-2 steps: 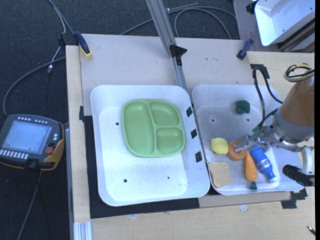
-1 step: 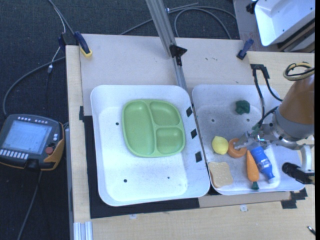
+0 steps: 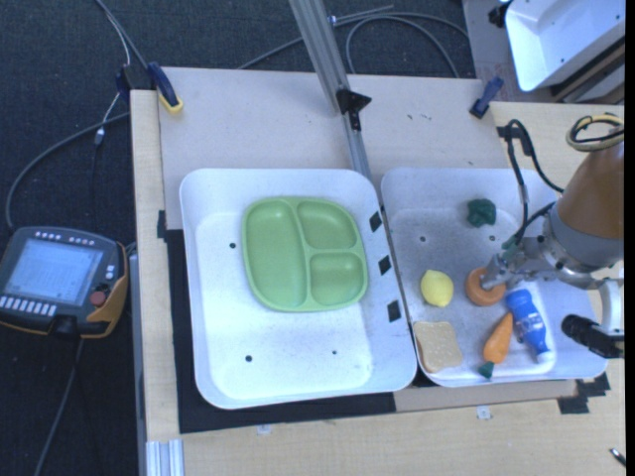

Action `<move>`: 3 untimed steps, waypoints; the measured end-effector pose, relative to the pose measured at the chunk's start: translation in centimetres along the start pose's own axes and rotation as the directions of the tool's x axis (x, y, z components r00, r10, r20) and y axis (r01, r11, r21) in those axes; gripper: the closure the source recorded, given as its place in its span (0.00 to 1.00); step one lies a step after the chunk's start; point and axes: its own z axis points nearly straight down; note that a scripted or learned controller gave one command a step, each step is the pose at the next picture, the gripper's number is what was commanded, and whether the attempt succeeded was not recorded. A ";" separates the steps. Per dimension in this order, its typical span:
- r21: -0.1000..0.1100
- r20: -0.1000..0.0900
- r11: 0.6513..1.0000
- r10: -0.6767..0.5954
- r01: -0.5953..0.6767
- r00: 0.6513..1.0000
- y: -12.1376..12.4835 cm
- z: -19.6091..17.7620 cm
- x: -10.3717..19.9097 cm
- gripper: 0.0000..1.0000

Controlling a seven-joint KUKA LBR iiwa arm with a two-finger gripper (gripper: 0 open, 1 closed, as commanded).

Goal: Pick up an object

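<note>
Because the arm enters from the right edge, the hand [image 3: 508, 264] sits low in the right bin [image 3: 437, 191], directly over the cluster of toys. Its metal tip is at the far edge of the brown ring-shaped piece [image 3: 484, 289], with the blue bottle [image 3: 527, 320] just on the near side of it. Finger opening: cannot tell, the wrist and cabling cover them. Nothing seen between the fingers, so no grasp recorded.

Candidate objects, placed relative to the hand:
- brown ring: touching or nearly touching the tip, likeliest target.
- blue bottle: just beside, lying flat, aligned toward the near rim.
- carrot [image 3: 498, 340]: beyond the bottle, tilted, close to the near rim.
- lemon [image 3: 437, 288]: to the left, apart.
- bread slice [image 3: 438, 345]: left and nearer the rim.
- dark green lump [image 3: 481, 211]: on the far side, well apart.

Left bin [image 3: 213, 266] holds 1 green divided plate [image 3: 304, 253], well away from the hand.

Judgement: crowding of ring, bottle and carrot makes a clean pinch on 1 item uncertain.
</note>
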 end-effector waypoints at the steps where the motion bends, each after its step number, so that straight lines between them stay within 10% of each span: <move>1: 0.018 0.006 1.000 0.000 0.000 1.000 0.6 -6.3 -0.5 1.00; 3: 0.019 0.005 1.000 0.000 0.000 1.000 0.9 -15.0 -0.7 1.00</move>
